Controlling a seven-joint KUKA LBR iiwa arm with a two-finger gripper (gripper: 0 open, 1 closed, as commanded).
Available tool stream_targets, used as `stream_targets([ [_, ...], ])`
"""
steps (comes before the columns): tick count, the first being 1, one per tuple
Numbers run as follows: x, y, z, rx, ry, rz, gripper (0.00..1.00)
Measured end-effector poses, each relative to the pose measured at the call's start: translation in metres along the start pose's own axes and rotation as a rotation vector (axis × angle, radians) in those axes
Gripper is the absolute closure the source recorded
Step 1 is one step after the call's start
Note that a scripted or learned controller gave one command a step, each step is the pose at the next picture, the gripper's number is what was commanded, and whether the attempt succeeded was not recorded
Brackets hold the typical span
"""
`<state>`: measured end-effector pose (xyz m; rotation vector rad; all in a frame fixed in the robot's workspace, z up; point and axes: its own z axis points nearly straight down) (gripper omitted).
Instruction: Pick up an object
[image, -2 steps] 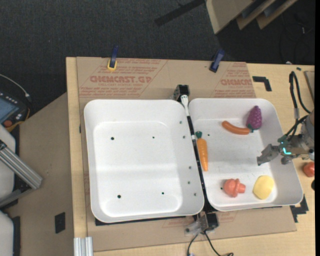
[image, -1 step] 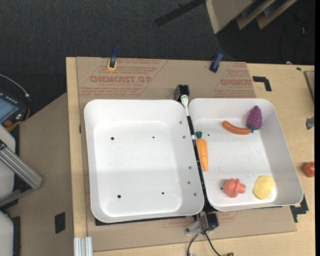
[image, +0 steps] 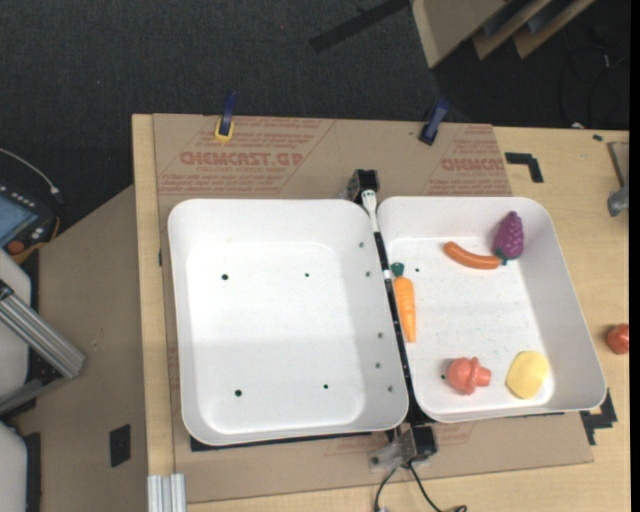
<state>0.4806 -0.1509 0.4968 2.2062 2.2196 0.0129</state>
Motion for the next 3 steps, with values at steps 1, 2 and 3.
stream_targets([
  [1,0.026,0.071,-0.036,0.005,0.0,0.0,0.0],
  [2,-0.017,0.042,-0.039,0.014,0.001,0.011,0.0],
  [3,-0.051,0.004,-0.039,0.015,0.002,0.012,0.0],
])
